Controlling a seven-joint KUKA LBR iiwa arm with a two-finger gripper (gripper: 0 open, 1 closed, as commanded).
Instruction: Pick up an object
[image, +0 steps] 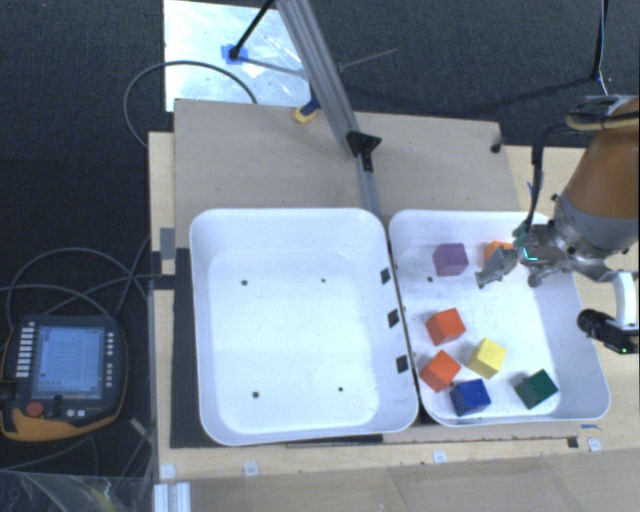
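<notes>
Fingers of the gripper (511, 266) are spread apart over the right bin (585, 330), and nothing sits between them. An orange block (497, 250) peeks out just behind them. Near it sits a purple cube (450, 259). Lower down are 2 more orange cubes (446, 325) (439, 370), a yellow cube (488, 357), a blue cube (469, 397) and a green cube (537, 388). All look like small hard blocks with flat sides. The left bin (215, 330) is smooth and white.

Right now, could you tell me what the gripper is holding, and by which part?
Nothing visibly: the gripper hangs just above an orange block with open fingers.
</notes>
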